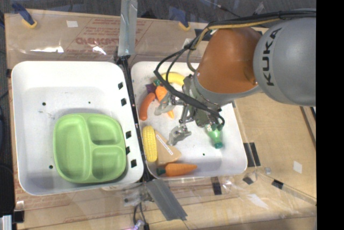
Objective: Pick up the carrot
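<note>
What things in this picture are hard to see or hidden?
- Gripper, camera view: small and cluttered, so what it is doing is unclear.
- Yellow thing, camera view: the arm covers part of it; maybe a banana.
- Green thing, camera view: half under the wrist, too small to name.
- Carrot, camera view: its left end is tucked by a tan block.

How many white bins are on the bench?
2. The left shallow white bin holds a green divided plate; the right shallow white bin holds toy food beneath the grey robot arm.
</note>
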Robot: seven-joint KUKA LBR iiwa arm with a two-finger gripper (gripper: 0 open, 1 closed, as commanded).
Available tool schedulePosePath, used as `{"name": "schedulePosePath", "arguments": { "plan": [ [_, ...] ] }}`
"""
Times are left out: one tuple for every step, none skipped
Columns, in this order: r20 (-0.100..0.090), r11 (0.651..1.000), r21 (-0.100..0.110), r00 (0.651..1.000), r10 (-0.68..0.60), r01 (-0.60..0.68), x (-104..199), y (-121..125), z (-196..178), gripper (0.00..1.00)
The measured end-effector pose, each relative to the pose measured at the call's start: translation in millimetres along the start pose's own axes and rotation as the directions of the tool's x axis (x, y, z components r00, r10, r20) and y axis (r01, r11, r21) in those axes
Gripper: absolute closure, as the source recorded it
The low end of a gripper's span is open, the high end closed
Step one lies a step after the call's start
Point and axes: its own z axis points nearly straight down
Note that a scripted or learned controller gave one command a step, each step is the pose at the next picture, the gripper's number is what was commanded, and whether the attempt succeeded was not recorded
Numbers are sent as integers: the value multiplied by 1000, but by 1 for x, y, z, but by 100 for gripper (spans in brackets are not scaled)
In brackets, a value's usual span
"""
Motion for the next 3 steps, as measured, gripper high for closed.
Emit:
{"name": "schedulePosePath", "arguments": {
  "plan": [
    [7, 991, 0, 991, 134, -134, -22, -21, 91, 0],
    [11, 997, 3, 997, -76, 76, -45, -36, 93, 0],
    [10, 997, 2, 996, -83, 83, -46, -34, 84, 100]
  ]
}}
